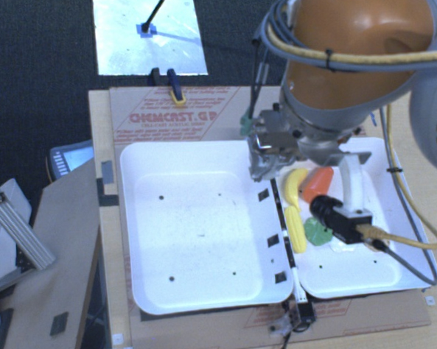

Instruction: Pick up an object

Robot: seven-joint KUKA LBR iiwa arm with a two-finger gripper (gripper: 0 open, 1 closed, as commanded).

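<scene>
Overhead, the arm's orange band (358, 36) bulks large at upper right, with the grey wrist below it. The gripper (265, 160) sits low over the inner top corner of the right bin (358, 279), close to the divider between the two bins. Its state cannot be made out from this angle; nothing is visibly held.

Objects cluster in the right bin's upper left part: a yellow banana-shaped piece (296, 181) just beside the gripper, an orange piece (319, 180) touching it on the right, a yellow corn cob (296, 228) lying along the divider, a green item (318, 234) beside the cob, and a white upright piece (350, 184). A black camera module (339, 218) on a yellow cable (407, 243) overlaps the green item.

Left bin (192, 231): white floor, small dark dots.
</scene>
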